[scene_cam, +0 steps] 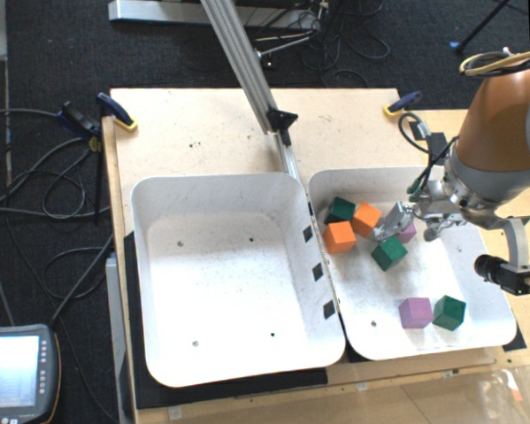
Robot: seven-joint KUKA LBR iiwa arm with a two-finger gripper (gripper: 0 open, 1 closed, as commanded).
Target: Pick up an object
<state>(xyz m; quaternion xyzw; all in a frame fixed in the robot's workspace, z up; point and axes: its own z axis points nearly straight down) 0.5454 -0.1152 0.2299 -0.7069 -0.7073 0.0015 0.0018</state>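
On your far left a tablet-like pendant (17, 384) sits off the bench, and next comes the left bin (158, 199), which gives you nothing to pick. Move on to the right bin (484, 328), where all the blocks lie. Near its upper left a dark green cube (340, 209) sits behind two orange cubes (340, 236), the pair touching each other. Just right of them a green cube (389, 253) lies tilted, directly under the gripper (396, 227), with a pale purple piece (409, 232) peeking out beside the fingers. I can't tell whether the fingers are spread or pressed together, nor whether they pinch that green cube or merely hover at it. Lower right, a purple cube (416, 312) and another green cube (449, 312) sit side by side, well apart from the cluster. These look like small, light, rigid blocks, likely foam or wood, so you need little force. Take one across two opposite flat faces, squared to the fingers, since a corner grip on the tilted one will probably twist it loose
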